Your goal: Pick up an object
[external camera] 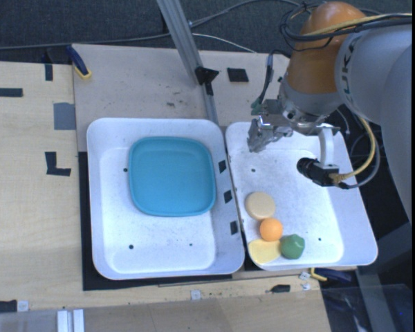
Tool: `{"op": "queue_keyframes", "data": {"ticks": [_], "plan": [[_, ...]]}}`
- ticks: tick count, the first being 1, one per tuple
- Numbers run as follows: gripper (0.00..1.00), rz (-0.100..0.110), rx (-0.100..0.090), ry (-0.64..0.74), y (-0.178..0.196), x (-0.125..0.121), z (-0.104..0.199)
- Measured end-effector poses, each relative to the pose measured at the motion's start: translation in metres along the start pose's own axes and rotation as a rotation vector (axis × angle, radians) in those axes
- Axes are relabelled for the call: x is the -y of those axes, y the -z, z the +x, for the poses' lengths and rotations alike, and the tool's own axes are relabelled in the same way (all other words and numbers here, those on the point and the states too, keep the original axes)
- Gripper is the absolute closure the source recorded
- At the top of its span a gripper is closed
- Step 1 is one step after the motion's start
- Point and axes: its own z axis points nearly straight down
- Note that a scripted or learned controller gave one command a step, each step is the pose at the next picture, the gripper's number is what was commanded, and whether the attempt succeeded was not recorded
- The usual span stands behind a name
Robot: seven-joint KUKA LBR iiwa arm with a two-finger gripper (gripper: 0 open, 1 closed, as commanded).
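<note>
Here the pincer [258, 142] hangs over the right white bin [346, 213]; its state cannot be told. Nearer the camera lie a beige disc [260, 204], orange ball [270, 229], yellow piece [263, 252] and green ball [292, 245].

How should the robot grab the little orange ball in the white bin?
Best from straight above, fingers closing across the orange ball's widest part. It is round, so any narrower grip would likely slip. The beige disc, yellow piece and green ball crowd it above and below, so the fingers probably fit better on its left and right sides. The gripper sits near the right bin's far end.
</note>
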Motion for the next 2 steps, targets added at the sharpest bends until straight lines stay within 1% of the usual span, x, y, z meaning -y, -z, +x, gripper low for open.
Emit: {"op": "queue_keyframes", "data": {"ticks": [1, 2], "plan": [[1.00, 0.000, 0.000, 0.001, 0.009, 0.017, 0.054], [1.00, 0.001, 0.000, 0.001, 0.013, 0.041, 0.103]]}}
